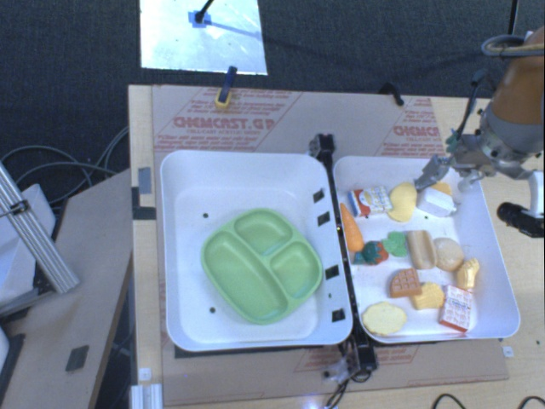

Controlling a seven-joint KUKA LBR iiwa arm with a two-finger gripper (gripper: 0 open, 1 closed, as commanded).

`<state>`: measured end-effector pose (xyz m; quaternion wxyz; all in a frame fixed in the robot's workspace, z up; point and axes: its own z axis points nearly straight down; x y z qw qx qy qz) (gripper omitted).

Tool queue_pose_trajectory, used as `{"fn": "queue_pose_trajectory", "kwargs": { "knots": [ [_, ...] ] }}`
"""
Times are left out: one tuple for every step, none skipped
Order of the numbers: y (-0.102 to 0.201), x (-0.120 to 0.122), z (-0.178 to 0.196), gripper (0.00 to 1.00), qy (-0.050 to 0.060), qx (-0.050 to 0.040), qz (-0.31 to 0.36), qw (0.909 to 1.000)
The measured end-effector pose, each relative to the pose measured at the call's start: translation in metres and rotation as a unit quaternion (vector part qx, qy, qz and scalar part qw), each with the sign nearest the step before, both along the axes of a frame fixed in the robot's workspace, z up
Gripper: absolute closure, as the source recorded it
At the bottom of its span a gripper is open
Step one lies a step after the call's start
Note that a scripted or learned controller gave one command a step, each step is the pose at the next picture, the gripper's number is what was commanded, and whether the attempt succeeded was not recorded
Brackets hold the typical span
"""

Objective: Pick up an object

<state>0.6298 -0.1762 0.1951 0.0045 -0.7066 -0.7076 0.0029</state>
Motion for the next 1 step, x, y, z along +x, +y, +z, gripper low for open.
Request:
{"fn": "queue_pose_trajectory", "kwargs": {
  "knots": [
    [0.0003, 0.003, 0.0073, 0.0, -0.006, -0.0012, 0.001, 1.0]
  ]
}}
